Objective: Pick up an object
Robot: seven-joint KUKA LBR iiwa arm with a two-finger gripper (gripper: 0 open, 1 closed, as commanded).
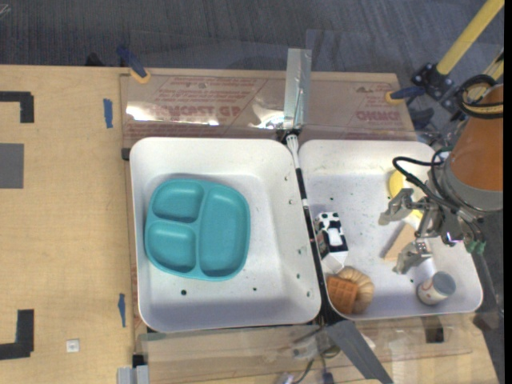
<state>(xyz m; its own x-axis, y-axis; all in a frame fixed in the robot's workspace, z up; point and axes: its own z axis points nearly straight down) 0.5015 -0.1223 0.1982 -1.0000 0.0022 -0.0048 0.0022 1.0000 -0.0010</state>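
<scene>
Camera view looks down on the right bin (364,160), where the claw (406,230) hangs with its fingers spread wide and nothing between them. Around it lie the candidates for picking: a yellow piece (396,185) at about 11 o'clock from the claw, a tan wooden stick (394,247) just beside it at 7 o'clock, and a small grey cup (436,287) at 5 o'clock near the bin's lower rim. A waffle-patterned bun (350,289) and a black-and-white toy (330,232) sit at the bin's 8 and 9 o'clock, against the divider.

The stick looks light and stiff, best pinched across its narrow width; the cup seems light and may roll or tip. The bun is probably soft. Open floor lies toward 12 o'clock; the lower rim crowds the cup. The left bin (160,294) holds a teal divided plate (197,228).
</scene>
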